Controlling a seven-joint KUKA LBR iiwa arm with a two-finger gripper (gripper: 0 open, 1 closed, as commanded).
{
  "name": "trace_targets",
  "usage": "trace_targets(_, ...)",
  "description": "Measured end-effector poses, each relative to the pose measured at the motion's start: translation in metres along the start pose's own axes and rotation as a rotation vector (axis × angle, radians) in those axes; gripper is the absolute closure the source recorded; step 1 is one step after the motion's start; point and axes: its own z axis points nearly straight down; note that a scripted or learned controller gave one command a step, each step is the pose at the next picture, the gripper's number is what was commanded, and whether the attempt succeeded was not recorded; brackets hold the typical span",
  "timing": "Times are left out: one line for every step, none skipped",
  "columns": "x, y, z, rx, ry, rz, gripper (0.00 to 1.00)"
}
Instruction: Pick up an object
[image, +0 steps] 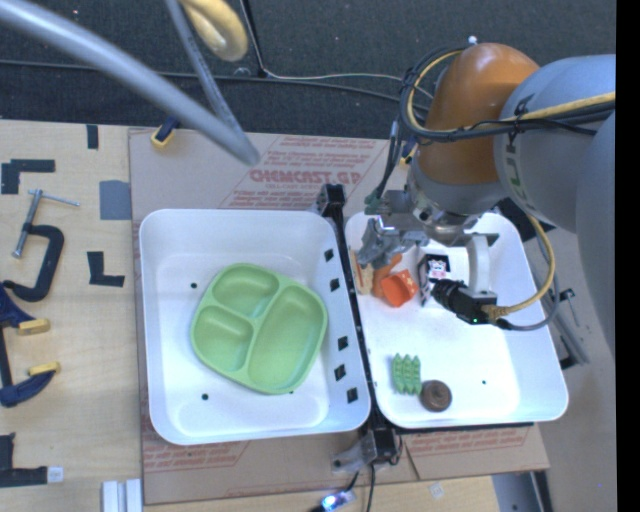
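Orange object (397, 289): small, smooth, plastic-looking, blocky with a rounded edge. Lies in the right bin (520, 400), upper-left part, close to the divider between the two bins. A tan, elongated piece (366, 277) lies just beside it on its left; the two look to be touching, though I cannot tell for certain.

Hand (383, 248): grey metal, down inside the right bin directly above and slightly left of the orange object. Whether its fingers are spread or pressed together cannot be told from this angle, nor whether anything sits between them.

Other contents of the right bin: a green ridged block (405, 372), studded or ribbed surface, near the lower-left area; just beside it to the right, a dark brown round disc (435, 396), matte, doughnut-like. The two are near each other but apart from the orange object.

Arm (560, 130): grey casing, glossy orange band (470, 95) above the wrist, yellow and black cables looping round it. A black connector with cable hangs over the bin's middle.

Left bin (165, 300): shallow, white, rounded corners. Holds a pale green divided plate (260, 328), smooth plastic, three compartments, lying flat and turned at an angle.

Both bins rest on brown cardboard (300, 170) with red print, on the bench (70, 130). A black C-clamp (38, 255) lies on the bench at left.
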Motion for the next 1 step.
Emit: trace_targets(0.0566,-0.0052,0.0202,0.002,0.000,-0.001,1.00)
